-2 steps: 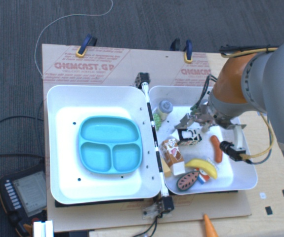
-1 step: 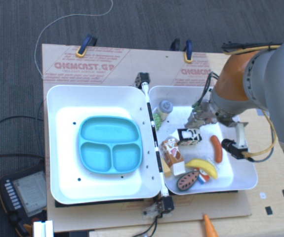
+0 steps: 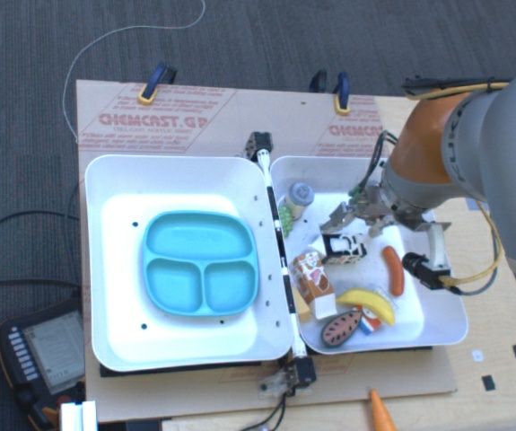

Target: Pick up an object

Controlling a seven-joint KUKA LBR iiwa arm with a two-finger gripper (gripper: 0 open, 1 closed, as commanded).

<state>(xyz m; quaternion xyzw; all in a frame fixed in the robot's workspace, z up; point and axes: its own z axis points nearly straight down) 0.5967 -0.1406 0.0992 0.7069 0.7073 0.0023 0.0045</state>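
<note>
Cardboard (image 3: 150, 119) under the bins reads "CHEMCAST GP" in red. Left bin (image 3: 96, 241) holds a blue divided tray (image 3: 201, 263). Right bin (image 3: 441, 317) holds a bottle (image 3: 299, 196), snack packet (image 3: 311, 281), banana (image 3: 370, 303) and sausage (image 3: 393, 269); the gripper (image 3: 352, 232) sits just above a black-and-white object (image 3: 343, 248), its grip unclear.

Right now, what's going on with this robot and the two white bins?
A grey arm with an orange band reaches into the right bin, its gripper low over a pile of small things: a toy banana, a red sausage, a small bottle and a printed packet. Whether it has hold of anything is unclear. The left bin holds a blue divided plate.
</note>
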